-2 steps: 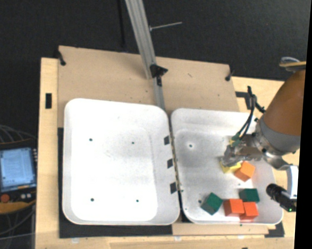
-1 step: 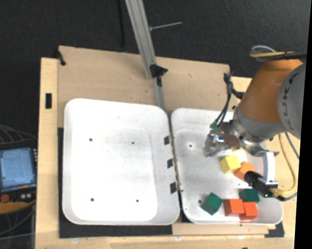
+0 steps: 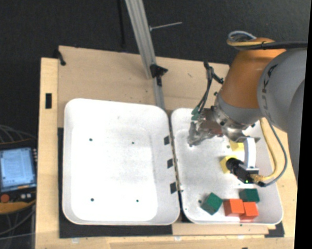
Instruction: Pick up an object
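From my screen I judge the task as not yet done: I see no object lifted, and all the blocks lie on the floor of the right bin (image 3: 195,174). I take this bin as my landmark.

The hand (image 3: 197,134) hangs over the upper left part of the right bin, close to its left wall. At this slant it looks small and dark, so I cannot tell if it is open or closed. I see nothing caught in it, and the bin floor just under it looks bare.

The things to pick are at the lower edge of the right bin: a green block (image 3: 211,203) in the lower middle, tilted; an orange block (image 3: 241,208) just right of it, which may be two pieces side by side; and a second green block (image 3: 249,195) touching the orange one from above. A yellow thing (image 3: 233,164) lies near the middle right, partly hidden by a black part of the arm.

What is left, in my opinion, is the whole pick: go to a block, close on it, lift.

In the way: the arm (image 3: 254,85) itself covers the upper right of the right bin, and its cable (image 3: 275,156) hangs down just above the blocks. The left bin (image 3: 116,161) lies beside the landmark, on the table (image 3: 48,140). A metal pole (image 3: 143,35) rises behind the bins.
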Available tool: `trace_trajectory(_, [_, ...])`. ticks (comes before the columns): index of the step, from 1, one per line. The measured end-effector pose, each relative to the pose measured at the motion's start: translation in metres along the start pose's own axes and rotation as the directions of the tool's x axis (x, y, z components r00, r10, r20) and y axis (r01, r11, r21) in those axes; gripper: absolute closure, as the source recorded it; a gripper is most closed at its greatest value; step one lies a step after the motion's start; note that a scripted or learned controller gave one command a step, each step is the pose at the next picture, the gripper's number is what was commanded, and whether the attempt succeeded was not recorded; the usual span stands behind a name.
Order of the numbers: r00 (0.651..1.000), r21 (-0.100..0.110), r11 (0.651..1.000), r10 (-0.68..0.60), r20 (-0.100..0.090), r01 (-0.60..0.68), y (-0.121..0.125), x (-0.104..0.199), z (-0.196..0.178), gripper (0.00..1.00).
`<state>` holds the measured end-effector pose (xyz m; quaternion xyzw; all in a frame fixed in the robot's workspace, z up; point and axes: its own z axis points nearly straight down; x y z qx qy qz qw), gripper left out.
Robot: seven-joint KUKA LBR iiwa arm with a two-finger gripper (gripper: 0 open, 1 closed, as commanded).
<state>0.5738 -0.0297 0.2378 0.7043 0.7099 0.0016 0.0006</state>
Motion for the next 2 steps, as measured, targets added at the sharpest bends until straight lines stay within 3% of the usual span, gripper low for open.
trace_trajectory(2, [1.000, 0.001, 1.000, 0.001, 0.001, -0.001, 0.045, 0.097, 0.015, 1.00])
